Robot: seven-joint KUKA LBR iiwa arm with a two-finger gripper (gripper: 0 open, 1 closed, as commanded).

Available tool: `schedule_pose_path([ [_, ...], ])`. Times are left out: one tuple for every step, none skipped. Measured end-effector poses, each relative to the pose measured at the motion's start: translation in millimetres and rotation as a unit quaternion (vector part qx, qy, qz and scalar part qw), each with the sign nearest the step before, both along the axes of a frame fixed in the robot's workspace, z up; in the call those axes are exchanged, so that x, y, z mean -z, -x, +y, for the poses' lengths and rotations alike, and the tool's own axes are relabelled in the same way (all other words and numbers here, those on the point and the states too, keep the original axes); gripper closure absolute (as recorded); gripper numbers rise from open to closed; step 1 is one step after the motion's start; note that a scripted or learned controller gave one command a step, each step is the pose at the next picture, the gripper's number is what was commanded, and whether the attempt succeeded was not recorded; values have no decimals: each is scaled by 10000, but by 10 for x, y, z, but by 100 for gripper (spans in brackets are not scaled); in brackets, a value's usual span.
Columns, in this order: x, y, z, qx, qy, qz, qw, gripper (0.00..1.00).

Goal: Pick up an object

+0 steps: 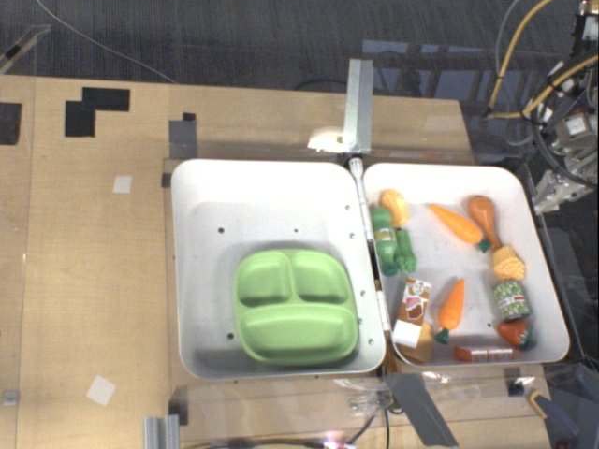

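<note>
The right bin (524, 187) holds several toy foods. A yellow piece (393, 206) and green pieces (382, 228) lie by its left wall. An orange carrot (456, 223) and a brown drumstick (482, 213) lie at the back. A second carrot (451, 305) and a small carton (413, 316) sit near the front. A yellow cob (508, 265), a green can (511, 299) and a red piece (517, 333) line the right wall. My gripper (559, 191) hangs at the bin's right rim, high and away from the objects, with cables above it.
The left bin (201, 204) holds a green divided plate (295, 305) toward its front. A metal post (358, 101) stands behind the wall between the bins. A thin red-brown stick (485, 352) lies along the right bin's front edge.
</note>
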State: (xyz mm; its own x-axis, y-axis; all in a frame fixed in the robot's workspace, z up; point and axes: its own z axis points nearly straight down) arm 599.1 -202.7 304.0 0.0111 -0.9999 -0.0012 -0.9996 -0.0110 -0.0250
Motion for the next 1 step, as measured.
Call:
schedule_pose_path([
  [-124,-20,9,13,-5,-40,10000,100],
])
